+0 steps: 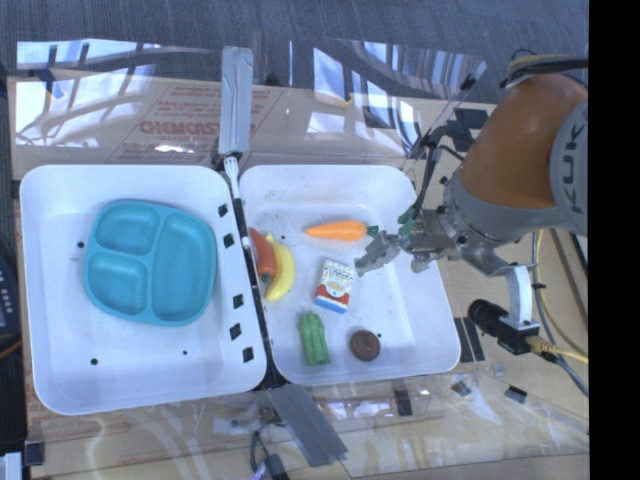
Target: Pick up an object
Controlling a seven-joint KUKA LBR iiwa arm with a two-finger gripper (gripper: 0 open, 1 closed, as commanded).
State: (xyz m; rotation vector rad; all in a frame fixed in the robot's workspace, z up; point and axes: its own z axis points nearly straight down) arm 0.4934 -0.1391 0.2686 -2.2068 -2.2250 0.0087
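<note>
The claw (372, 255) hovers just right of the small carton (335, 285); the carton lies down-left of it, the carrot (337, 231) up-left, lengthwise left-right. Whether it grips anything cannot be told.

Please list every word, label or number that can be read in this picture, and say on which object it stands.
"CHEMCAST", red, repeated: on the clear sheet behind the bins.
"KU", partly cut off: on the arm.
Print on the small carton: too small and blurred to read.
</note>
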